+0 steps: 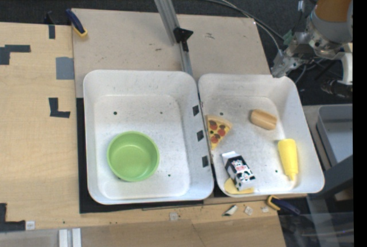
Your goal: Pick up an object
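The grey arm with the orange band sits at the upper right, its two-finger gripper (279, 68) hanging just outside the far right corner of the right white plastic bin (287, 86). It is too small and blurred to say how it is set — cannot tell, and nothing visible is in it.

Nothing picked yet; the candidates all lie in the right bin:
- tan bun-shaped toy bread roll (263, 119), near the back right, smooth and rounded. Probably light hollow plastic and stiff; best taken across its short width, though it may squirt out if pinched off-centre.
- yellow toy mustard-style bottle (288, 157), lying flat along the right wall. Looks glossy and slippery, likely to roll; best pinched across the body mid-length. The wall just beside it leaves little room on that side.
- flat toy pizza slice with red dots (217, 129), close to the left wall. Thin and lies flush on the floor, so hard to get under.
- small black-and-white cow-print milk carton (239, 170), at the front, resting on a pale yellow flat piece (231, 185). Boxy with flat faces — my guess is the easiest grip, across its narrow sides.

The left white bin (94, 88) holds a round lime-green plastic bowl (133, 155), open side up; its thin rim would suit an edge pinch. Both bin floors look speckled.
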Robot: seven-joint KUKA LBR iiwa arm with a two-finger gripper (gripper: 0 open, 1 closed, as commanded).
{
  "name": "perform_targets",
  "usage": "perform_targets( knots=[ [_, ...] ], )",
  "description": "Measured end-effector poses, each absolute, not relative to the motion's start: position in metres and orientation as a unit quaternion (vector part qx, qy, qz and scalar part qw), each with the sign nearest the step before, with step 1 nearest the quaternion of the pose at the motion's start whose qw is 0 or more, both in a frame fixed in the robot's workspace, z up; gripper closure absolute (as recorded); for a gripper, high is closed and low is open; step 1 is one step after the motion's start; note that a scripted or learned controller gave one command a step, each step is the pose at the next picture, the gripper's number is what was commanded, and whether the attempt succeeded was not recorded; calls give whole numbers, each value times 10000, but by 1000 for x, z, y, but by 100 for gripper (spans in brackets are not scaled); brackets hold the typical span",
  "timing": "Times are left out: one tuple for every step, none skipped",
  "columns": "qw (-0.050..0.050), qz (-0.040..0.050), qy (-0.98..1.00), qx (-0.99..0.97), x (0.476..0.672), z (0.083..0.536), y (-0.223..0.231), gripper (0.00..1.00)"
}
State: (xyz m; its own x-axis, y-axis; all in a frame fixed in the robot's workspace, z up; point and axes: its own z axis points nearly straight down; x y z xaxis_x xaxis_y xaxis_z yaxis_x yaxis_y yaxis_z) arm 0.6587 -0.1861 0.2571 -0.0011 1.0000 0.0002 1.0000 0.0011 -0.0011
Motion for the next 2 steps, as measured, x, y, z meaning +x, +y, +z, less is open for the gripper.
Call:
perform_targets(
  knots=[
    [5,3,-7074,-7068,659,257,-186,0],
    [19,26,-7074,-7068,659,191,-186,0]
  ],
)
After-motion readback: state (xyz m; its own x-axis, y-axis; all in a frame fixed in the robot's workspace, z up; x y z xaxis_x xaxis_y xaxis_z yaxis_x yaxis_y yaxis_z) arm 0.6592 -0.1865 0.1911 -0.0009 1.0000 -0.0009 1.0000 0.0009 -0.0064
